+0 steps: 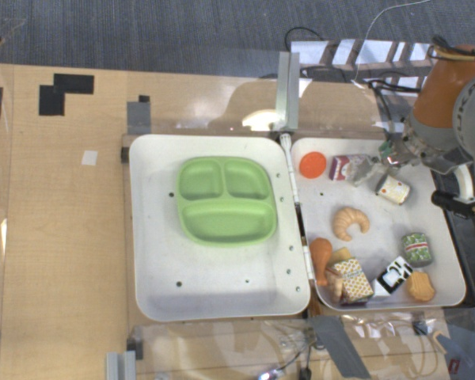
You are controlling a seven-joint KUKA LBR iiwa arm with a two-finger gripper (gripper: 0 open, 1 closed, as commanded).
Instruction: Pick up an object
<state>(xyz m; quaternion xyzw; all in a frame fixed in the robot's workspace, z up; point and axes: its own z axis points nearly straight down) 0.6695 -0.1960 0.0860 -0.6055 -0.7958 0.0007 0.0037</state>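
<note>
The tool (384,158) looks like grey metal with a dull sheen, hanging off a glossy orange band (451,85). Just beside it, a small packet (348,168) shows shiny, crinkled wrapping, and the cream carton (393,189) close below looks like matt card. Further off, the croissant (351,222) has a soft, matt crust. Both bins (154,291) read as smooth white plastic, faintly glossy. Well away from the tool, the green tray (225,200) is smooth matt plastic. The surface (55,236) is pale wood, satin-finished under a clear reflective sheet.
</note>
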